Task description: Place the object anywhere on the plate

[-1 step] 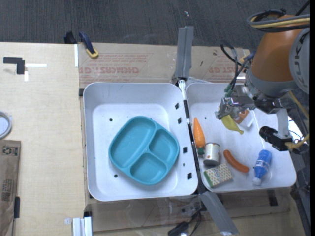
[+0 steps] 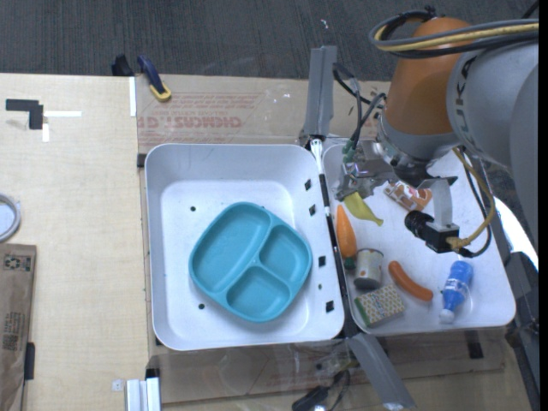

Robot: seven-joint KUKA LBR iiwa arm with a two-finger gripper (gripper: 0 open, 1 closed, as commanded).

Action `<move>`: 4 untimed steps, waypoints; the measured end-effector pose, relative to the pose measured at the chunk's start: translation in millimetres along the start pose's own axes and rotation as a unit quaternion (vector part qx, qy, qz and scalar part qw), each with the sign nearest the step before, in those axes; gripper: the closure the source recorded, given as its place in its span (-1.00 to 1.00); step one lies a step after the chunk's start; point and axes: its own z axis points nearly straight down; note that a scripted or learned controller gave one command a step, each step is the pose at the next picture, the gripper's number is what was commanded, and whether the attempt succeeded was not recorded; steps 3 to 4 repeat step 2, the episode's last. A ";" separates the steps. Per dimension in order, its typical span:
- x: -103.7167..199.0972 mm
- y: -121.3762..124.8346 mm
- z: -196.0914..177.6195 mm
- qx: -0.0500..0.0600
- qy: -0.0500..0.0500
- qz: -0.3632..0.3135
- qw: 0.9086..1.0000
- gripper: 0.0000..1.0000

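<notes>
Banana (image 2: pixel 363 209) seemingly under end effector (image 2: pixel 358 181)

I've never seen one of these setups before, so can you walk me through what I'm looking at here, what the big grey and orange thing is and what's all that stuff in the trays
The big grey and orange thing is a robot arm, reaching in from the right. The single camera is fixed above the bench and looks down at a slant. At the arm's end is its gripper, low over the right bin; I cannot tell from here whether it holds anything.

Two shallow white bins sit side by side. The left bin holds a blue plate with three compartments, and nothing lies on it yet. The right bin holds small items: a yellow banana just under the gripper, an orange carrot, a small can, a sausage-like toy, a sponge-like block and a little blue bottle.

The job is to put one item on the plate.
</notes>
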 end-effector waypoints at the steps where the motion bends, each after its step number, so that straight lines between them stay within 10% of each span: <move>1: 89.2 -29.9 22.1 0.002 0.000 0.081 0.997 1.00; 2: 89.1 -29.9 21.9 0.002 0.000 0.082 0.997 -1.00; 4: 89.1 -29.9 21.9 0.002 0.000 0.082 0.997 -1.00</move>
